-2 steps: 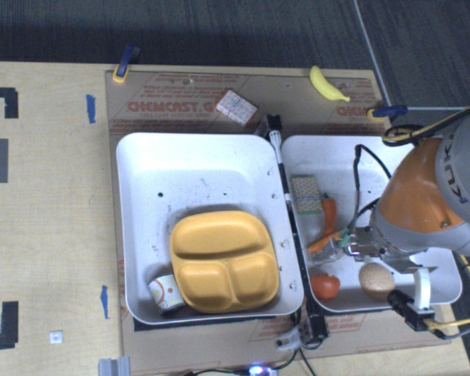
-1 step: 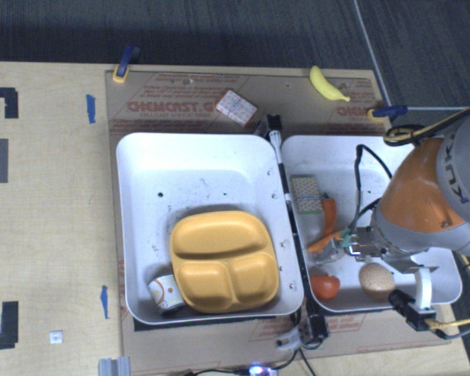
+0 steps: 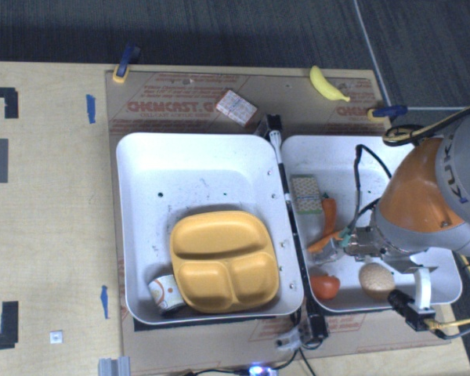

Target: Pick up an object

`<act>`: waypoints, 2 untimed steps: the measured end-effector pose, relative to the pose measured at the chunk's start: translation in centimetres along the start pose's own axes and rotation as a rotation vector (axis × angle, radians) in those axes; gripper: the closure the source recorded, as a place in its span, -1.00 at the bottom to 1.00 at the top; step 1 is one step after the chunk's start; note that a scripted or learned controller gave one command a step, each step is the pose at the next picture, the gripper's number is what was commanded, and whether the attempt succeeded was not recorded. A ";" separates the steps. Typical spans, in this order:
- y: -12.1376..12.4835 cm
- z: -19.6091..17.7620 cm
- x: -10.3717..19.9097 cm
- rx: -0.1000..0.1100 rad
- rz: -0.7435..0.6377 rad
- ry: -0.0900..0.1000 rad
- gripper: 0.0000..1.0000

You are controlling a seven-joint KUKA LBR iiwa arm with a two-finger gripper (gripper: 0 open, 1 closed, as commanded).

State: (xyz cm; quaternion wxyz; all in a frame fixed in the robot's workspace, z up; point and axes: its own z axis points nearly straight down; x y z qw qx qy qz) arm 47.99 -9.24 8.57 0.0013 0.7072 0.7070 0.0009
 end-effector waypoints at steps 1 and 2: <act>0.0 0.0 0.1 0.000 0.000 0.000 -1.00; 0.0 0.0 0.1 0.000 0.000 0.000 -1.00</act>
